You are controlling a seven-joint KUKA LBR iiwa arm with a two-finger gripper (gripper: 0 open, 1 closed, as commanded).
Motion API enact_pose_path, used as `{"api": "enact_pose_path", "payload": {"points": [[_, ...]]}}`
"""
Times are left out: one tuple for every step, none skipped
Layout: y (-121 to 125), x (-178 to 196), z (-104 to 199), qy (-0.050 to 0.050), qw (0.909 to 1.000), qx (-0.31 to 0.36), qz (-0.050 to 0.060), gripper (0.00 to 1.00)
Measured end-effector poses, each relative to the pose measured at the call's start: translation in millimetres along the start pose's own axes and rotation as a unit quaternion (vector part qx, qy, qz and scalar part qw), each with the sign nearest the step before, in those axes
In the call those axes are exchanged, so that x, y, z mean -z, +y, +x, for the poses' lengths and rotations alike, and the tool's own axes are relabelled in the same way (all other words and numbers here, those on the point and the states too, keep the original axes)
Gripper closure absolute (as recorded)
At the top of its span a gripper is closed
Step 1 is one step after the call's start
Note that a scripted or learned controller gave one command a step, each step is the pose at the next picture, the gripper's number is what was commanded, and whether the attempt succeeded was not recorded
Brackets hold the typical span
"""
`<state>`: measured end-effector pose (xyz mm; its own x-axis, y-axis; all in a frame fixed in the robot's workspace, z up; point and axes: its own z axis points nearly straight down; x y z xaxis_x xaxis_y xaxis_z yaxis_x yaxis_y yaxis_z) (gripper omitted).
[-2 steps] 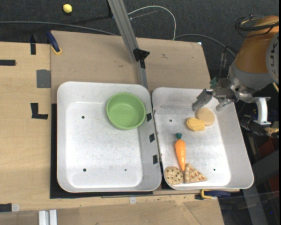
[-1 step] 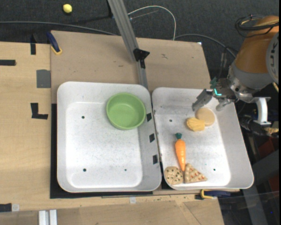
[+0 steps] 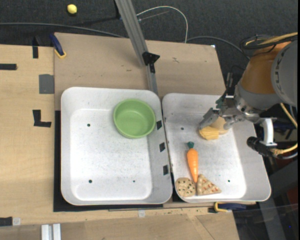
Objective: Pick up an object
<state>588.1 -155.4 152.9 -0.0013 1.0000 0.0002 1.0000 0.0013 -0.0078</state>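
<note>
The bench [image 3: 20,134] carries 2 shallow white bins side by side. The left bin [image 3: 90,184] holds 1 green bowl [image 3: 134,118], which sits upright near the bin's far right corner, close to the wall shared with its neighbour. The right bin [image 3: 250,184] holds 4 food-like items: a pale yellow lump [image 3: 208,133], an orange carrot [image 3: 192,163] with a small green top, a round waffle-patterned cookie [image 3: 184,186] and a triangular pizza slice [image 3: 207,186]. The carrot lies lengthwise down the middle of the bin, its green end pointing toward the far side and its tip reaching the cookie and the pizza slice, which lie touching each other against the near wall. The arm reaches in from the right, its orange band [image 3: 260,76] above the wrist, and the gripper [image 3: 218,120] is down inside the right bin at the yellow lump. Its 2 fingers are spread apart, straddling the far right part of the lump, with one finger [image 3: 208,117] on the lump's left and the other on its right; the lump rests on the bin floor, and whether the fingers press on it cannot be told. The carrot lies just beside the lump, on its near side, apart from the gripper. A small yellow ball [image 3: 72,8] lies on the dark floor beyond the bench, well apart from both bins.
</note>
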Motion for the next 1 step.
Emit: {"api": "enact_pose_path", "payload": {"points": [[-4.9, -44.5, 2.4, 0.0, 1.0, 0.0, -0.001, 0.0]]}}
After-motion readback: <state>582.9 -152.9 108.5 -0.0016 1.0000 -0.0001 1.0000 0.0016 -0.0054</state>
